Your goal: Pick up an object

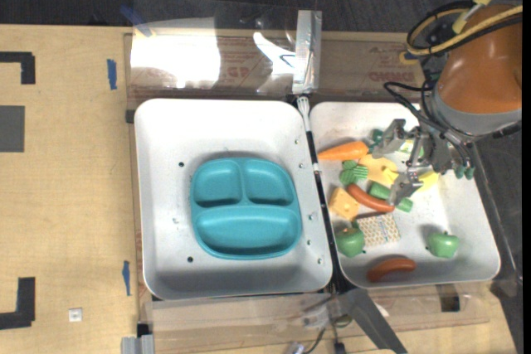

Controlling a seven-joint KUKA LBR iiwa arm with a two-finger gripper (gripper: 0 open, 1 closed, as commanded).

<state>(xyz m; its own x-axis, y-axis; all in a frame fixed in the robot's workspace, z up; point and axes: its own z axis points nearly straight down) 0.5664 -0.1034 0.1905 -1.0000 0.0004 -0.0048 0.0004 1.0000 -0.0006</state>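
**Operator:** I have the end effector down inside the right bin, over the heap of toy food. My landmark is the yellow piece in that heap. The fingers look spread, one near the carrot up and left of the yellow piece, the other reaching down just right of it.

**Observer:** Is anything in the grip?

**Operator:** Nothing I can see between the fingers, so I call it open and empty. The red sausage lies just below the yellow piece, very near the lower fingertip, and I judge that or the yellow piece the likely target.

**Observer:** So which step is this?

**Operator:** The reach-in, I think, with the grasp not yet made. Next I would need to settle the fingers either side of one item and close. The pieces are crowded there, so a pinch could catch two or slip off.

**Observer:** Easier picks?

**Operator:** The green apple, well below and right of the yellow piece, sits alone. The teal tray is far left, in the other bin.
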